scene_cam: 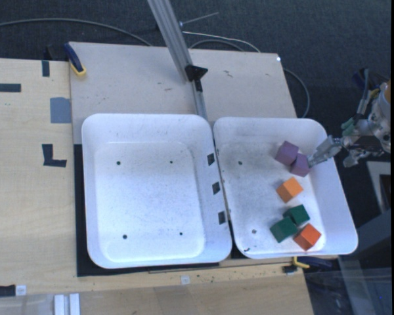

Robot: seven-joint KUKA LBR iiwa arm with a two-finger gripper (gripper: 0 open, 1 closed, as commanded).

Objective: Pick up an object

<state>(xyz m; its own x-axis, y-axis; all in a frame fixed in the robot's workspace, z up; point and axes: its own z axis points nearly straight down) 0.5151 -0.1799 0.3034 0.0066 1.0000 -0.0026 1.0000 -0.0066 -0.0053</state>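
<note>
Two-finger gripper [323, 151] at right bin's [249, 241] right rim | finger spread: cannot tell | small purple cube [301, 165] just left, touching-close; long axis none

Arm [381, 120] cut off at the right edge, gripper [323, 151] perhaps too blurred to read

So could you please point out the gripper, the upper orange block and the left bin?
gripper [324, 151]: camera view, fingertips.
upper orange block [289, 189]: camera view, top face.
left bin [88, 176]: camera view, left rim.
</note>
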